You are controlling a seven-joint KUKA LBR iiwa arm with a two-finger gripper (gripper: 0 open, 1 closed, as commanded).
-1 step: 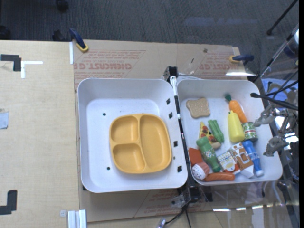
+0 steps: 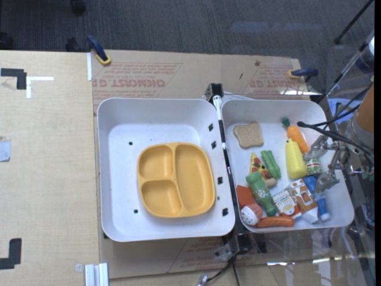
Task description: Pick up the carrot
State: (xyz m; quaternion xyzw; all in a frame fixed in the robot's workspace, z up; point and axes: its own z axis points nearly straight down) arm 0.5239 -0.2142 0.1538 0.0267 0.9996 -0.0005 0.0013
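Two white bins sit side by side on the bench. The left bin (image 2: 113,177) holds a yellow plate (image 2: 176,179) with three compartments. The right bin (image 2: 271,107) is crowded with toy food: the carrot (image 2: 296,137) lies near its far right part, green top pointing away, just beside a yellow bottle (image 2: 294,159). A bread slice (image 2: 248,135) lies to the carrot's left, well apart from it. A pizza slice (image 2: 255,164), a green bottle (image 2: 261,192) and a sausage (image 2: 275,221) lie nearer the front. The gripper (image 2: 326,167) hangs over the bin's right edge, near the carrot but apart from it; how wide it stands cannot be told.
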